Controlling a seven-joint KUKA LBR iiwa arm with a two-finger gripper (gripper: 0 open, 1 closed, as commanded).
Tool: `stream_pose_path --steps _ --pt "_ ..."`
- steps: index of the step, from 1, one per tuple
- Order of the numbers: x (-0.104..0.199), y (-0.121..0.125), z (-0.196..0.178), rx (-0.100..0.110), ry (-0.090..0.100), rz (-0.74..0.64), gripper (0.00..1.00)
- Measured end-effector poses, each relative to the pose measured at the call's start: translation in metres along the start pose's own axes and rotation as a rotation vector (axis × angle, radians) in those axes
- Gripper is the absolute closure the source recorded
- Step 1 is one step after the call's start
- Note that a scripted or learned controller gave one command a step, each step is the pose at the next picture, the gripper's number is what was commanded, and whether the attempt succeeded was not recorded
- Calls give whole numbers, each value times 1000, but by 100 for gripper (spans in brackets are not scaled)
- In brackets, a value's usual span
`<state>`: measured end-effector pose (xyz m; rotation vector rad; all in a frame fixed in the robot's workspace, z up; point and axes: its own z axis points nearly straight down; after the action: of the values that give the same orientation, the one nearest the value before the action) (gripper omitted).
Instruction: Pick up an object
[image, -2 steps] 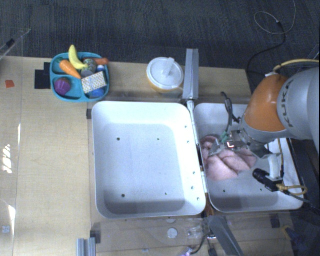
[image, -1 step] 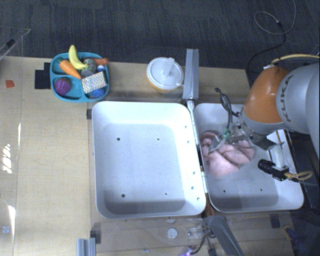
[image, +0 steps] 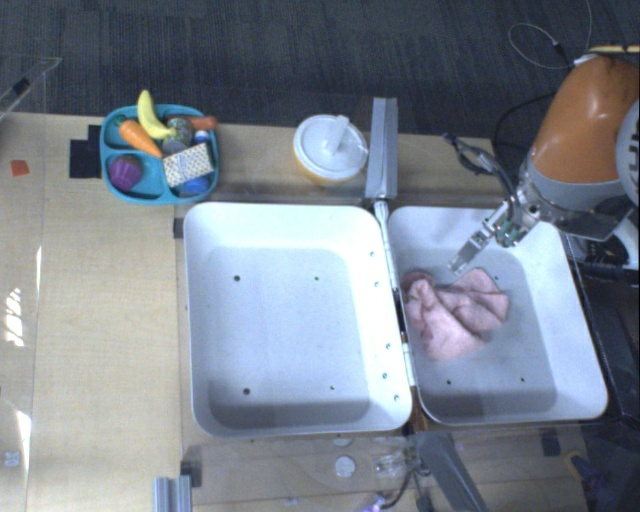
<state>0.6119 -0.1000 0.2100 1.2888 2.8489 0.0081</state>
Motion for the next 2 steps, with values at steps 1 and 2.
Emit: stream_pose_path --steps 1,2 --pt "-31 -68 110 -1 -3 63 0" --pt "-32 -64 96 -8 -9 62 100"
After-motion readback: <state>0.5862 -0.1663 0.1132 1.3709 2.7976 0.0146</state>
